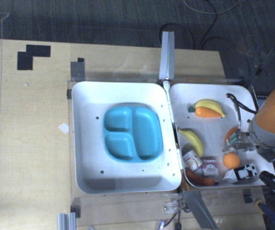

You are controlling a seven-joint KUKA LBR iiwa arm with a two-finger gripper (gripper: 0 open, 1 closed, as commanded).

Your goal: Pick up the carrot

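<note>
The pale wooden surface [37,143] carries two shallow white plastic bins side by side, and the right bin [180,99] serves here as the landmark. To its left, touching along the shared rim, sits the left bin [87,166], which holds a blue three-compartment plastic tray [132,133] at its centre; in my judgement this is a destination or a spare container, since nothing lies on it. Inside the right bin, toward its far side, lies the short orange carrot with a green stem end [207,112], resting flat and touching the near edge of a curved yellow banana [210,105] directly behind it. That contact matters: a grasp from above risks nudging or catching the banana as well. Nearer the bin's front left lies a second yellow banana [193,141], with a cluster of small packaged items [202,166] just beyond it at the front wall. To the right of these rests a round orange fruit [231,161]. At the bin's right side stands the pincer [237,139], below the arm's orange band [274,110], well apart from the carrot; whether it is open or closed cannot be determined. The carrot is untouched, so approach and grasp remain to be done.
</note>
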